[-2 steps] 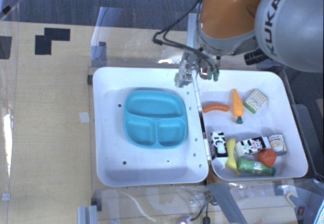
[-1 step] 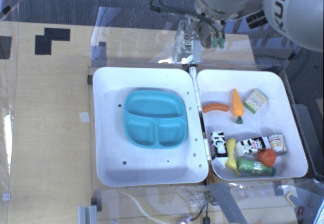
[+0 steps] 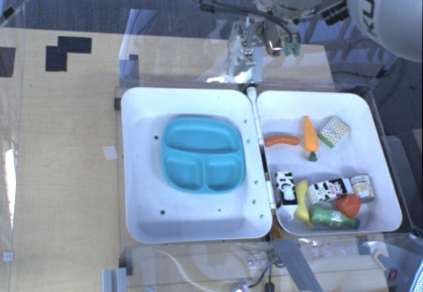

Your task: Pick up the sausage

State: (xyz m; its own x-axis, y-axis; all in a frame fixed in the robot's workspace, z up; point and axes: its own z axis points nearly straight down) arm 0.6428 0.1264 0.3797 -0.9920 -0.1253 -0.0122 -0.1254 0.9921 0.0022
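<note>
The sausage (image 3: 281, 141) lies in the right bin (image 3: 380, 152), near its left wall, just left of the carrot (image 3: 309, 137). The gripper (image 3: 246, 46) hovers beyond the far edge of the bins; I cannot tell its state. It should descend over the middle of the sausage and close across its short width, staying clear of the carrot.

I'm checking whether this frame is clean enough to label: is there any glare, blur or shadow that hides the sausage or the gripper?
Camera view: the sausage is sharp and evenly lit on the right bin; the gripper above the bins sits behind bright reflections and looks smeared, so its outline is hard to read; soft shadow lies under the blue tray in the left bin.
</note>
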